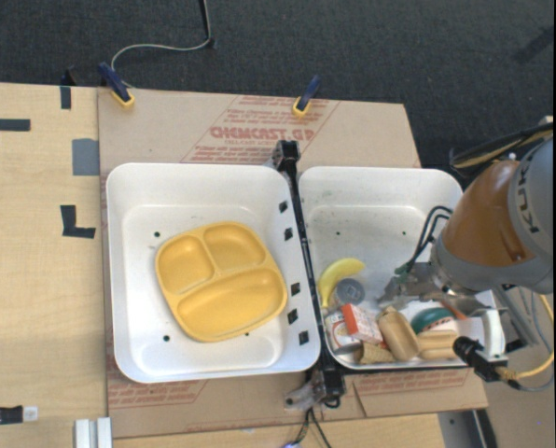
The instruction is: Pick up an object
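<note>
The arm (pixel 502 222) reaches in from three o'clock and hangs low over the right bin (pixel 381 180), its wrist above the heap of small things at the bin's near edge. The gripper (pixel 410 286) sits at the arm's nine-o'clock end, just above that heap — whether it is open or closed, or has hold of anything, I cannot tell, since the wrist and its fittings hide it.

The pickable things lie crowded at the right bin's six-o'clock side: a yellow banana (pixel 339 275) at about eight o'clock in the bin, a grey disc (pixel 351 292) just beside it, a red-and-white packet (pixel 346 325) touching the near wall, a tan bread roll (pixel 398 334) and a green-and-white toy (pixel 434 318) under the arm. The left bin (pixel 119 278) carries a yellow divided plate (pixel 222 280) lying flat at its centre.

The crowding is the main risk — closing on the heap may catch two things at once, or pinch an edge so the piece slips out on the lift. The roll and the toy touch each other, so one could drag the other. The near wall is close too; a low approach could knock against it, or shove things into the corner.
</note>
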You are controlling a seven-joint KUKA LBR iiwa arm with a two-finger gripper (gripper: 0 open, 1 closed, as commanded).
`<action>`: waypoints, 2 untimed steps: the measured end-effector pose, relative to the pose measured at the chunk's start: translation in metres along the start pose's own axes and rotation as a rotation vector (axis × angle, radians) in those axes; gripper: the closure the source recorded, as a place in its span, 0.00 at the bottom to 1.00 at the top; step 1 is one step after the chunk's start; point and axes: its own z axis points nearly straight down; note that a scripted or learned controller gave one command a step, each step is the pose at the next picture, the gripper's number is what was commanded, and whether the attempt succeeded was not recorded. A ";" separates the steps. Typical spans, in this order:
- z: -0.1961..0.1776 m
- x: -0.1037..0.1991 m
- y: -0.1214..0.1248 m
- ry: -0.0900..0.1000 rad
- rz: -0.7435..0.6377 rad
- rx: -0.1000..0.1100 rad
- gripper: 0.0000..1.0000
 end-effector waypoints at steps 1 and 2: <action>-0.009 0.001 0.001 0.001 -0.001 0.000 1.00; -0.019 0.002 0.001 0.002 -0.001 -0.001 1.00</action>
